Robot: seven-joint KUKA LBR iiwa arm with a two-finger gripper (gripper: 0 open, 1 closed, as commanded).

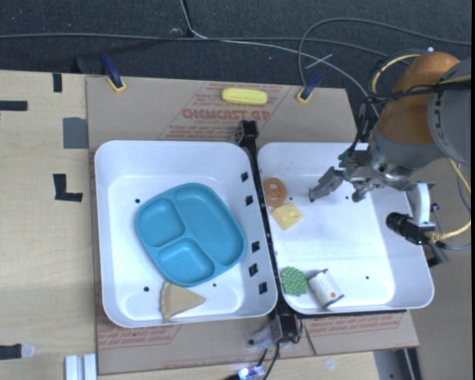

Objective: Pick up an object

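From the overhead camera view, the gripper [326, 187] hung over the right bin [380, 244], fingers spread apart with nothing between them, so this looked like the approach step, no pick yet. Closest candidates sat just left of the gripper: an orange ring [275, 190] and, right below that, a yellow block [287, 216]. Well below the gripper lay a green scrubby thing [293, 280] and a small white can [325, 287]. I'd guess the next move needed a drop onto one piece, then a squeeze.
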